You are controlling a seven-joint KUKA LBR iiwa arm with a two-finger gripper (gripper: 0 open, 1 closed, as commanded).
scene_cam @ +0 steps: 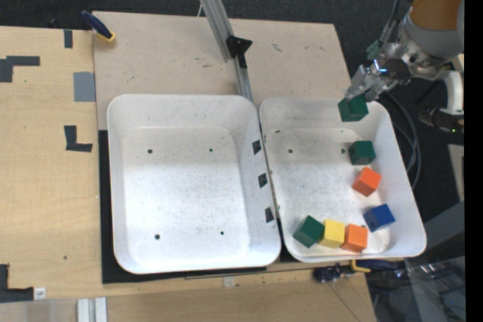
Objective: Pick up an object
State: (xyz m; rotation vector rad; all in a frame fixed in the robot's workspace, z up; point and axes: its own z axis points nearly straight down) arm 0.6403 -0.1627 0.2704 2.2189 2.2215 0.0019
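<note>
Above the right bin's (400, 162) one-o'clock corner, the end effector (361, 93) pinches a dark green cube (352, 110) just clear of the rim. My worry: that grip looks shallow, so a jolt might drop it onto the table (166, 49). No legible writing anywhere.

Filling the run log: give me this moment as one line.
gripper above right bin far corner | green block in jaws, lifted | six blocks in bin
</note>
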